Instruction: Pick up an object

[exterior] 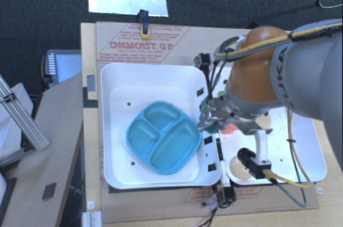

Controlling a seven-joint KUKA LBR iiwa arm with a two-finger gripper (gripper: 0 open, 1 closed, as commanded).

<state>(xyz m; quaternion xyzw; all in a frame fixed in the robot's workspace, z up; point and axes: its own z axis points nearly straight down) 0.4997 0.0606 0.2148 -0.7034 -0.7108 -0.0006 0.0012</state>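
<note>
A blue divided plate (163, 136) lies flat in the left white bin (120, 81), tilted toward its front right corner. My gripper (210, 119) hangs low over the wall between the two bins, just off the plate's right rim. Below the wrist a small red object (230, 128) shows in the right bin (316, 164), with a bit of green (213, 125) beside it at the gripper. The arm's orange band (257, 73) and grey body hide most of the right bin.
A round pale dish-like object (239, 170) sits at the right bin's front left, partly behind a black cable fitting (251, 162). A cardboard sheet (142, 44) lies under both bins. A yellow clamp (144, 27) stands at the back edge.
</note>
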